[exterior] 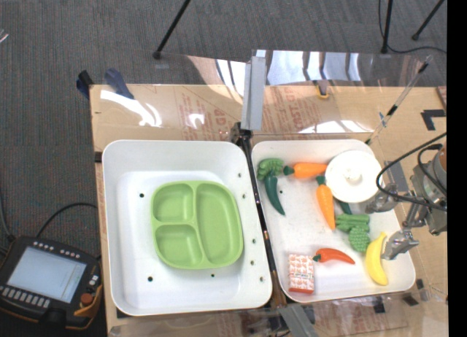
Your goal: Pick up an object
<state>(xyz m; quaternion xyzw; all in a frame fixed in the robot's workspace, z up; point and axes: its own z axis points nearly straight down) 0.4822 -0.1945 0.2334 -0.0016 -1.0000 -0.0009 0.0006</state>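
Gripper [400, 244] at right bin's [292, 149] outer rim, beside banana [376, 259].

Right bin [292, 237] crowded: white lid [353, 176], carrots, banana [377, 259]; bare floor only around the red-white box [301, 273].

the bench [182, 106] is brown board with printed lettering, glare on its far part. two white bins sit on it side by side, touching along their inner edges: the left bin [128, 175] and the right bin [292, 153]. a clear screen [343, 69] stands along the far edge, with a grey post [253, 95] upright at the join of the bins. dark tripod legs [179, 14] stand on the grey carpet [73, 22] beyond. a pendant [47, 277] with a lit screen lies on the floor at lower left, a cable running from it.
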